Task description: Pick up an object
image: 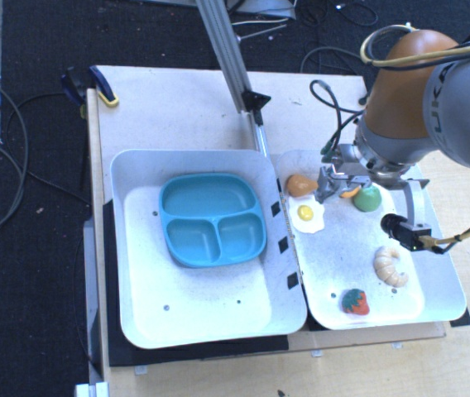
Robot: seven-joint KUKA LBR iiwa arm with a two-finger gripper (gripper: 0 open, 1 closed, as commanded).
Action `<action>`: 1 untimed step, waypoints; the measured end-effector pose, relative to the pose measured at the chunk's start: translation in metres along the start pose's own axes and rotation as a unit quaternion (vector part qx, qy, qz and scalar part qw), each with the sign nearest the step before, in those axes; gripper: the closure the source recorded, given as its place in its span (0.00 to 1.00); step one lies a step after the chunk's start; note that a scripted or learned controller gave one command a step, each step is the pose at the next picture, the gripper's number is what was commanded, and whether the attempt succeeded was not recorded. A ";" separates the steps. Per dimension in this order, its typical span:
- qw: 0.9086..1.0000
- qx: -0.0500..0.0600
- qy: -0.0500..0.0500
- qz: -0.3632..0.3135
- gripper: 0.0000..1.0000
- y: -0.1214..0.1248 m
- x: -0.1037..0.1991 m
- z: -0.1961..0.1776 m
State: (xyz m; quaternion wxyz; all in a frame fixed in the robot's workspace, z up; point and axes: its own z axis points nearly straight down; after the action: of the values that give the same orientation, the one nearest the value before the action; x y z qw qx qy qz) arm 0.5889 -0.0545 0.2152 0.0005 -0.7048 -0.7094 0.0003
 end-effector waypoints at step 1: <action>1.000 0.001 0.000 0.000 1.00 -0.018 0.058 0.005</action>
State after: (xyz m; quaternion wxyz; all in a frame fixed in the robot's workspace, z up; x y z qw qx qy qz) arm 0.5708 0.0033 0.2106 0.0012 -0.7045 -0.7097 0.0006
